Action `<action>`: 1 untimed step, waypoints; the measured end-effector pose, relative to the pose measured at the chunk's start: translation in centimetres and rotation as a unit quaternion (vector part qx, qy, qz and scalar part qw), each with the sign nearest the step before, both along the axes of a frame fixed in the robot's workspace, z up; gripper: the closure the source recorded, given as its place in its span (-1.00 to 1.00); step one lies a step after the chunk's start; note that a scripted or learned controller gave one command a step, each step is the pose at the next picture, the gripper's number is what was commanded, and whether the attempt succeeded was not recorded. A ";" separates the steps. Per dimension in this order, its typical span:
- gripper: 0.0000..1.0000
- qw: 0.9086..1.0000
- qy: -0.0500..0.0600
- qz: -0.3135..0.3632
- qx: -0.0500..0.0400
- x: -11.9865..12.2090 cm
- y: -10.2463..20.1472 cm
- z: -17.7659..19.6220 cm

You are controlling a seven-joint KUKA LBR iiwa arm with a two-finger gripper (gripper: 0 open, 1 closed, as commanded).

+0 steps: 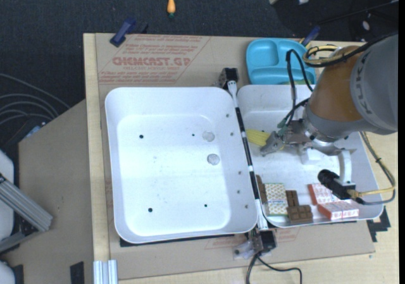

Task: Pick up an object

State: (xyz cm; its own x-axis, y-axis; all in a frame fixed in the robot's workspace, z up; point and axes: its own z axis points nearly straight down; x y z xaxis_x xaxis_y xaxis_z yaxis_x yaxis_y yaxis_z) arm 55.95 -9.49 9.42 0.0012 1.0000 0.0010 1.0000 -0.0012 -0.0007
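Camera view takes in the brown cardboard-topped table (158, 58), printed with red lettering, filling most of the frame. On it, the large shallow white plastic bin (171, 162) sits at centre left, bare but for two small round marks on its floor. To its right lies the second shallow white bin (266, 102), partly covered by the grey arm with its orange band (345, 96), which comes in from the right edge. A light-blue moulded plastic tray (272, 61) rests on the table just above that right bin.

The hand (278, 142) is low in the right bin, near its left wall, tips aimed toward frame left. Whether it is spread or pressed together I cannot tell; the metal parts blur together. Just beside its tips lies a small flat yellow piece (255, 136), the likeliest target, touching or nearly touching the bin's left wall. Its long axis seems to run left to right with a slight downward tilt, though it is small and hard to read.

Near the lower edge of the same bin lie a pale speckled square packet (274, 198), a dark brown block (297, 209) and a red-and-white box (332, 203).

As a judgement: the yellow piece is thin and close against the wall, so the hand could slide over it, push it under the rim, or scrape the wall and close on nothing.
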 end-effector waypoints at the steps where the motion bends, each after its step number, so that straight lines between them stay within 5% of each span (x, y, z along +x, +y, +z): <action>1: -1.00 1.000 -0.001 0.001 -0.001 -1.1 -0.3 10.8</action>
State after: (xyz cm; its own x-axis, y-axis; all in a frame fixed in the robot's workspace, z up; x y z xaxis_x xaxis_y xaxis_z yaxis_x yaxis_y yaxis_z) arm 54.90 -9.74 20.20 0.0001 1.0000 -0.0003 1.0000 -0.0001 0.0006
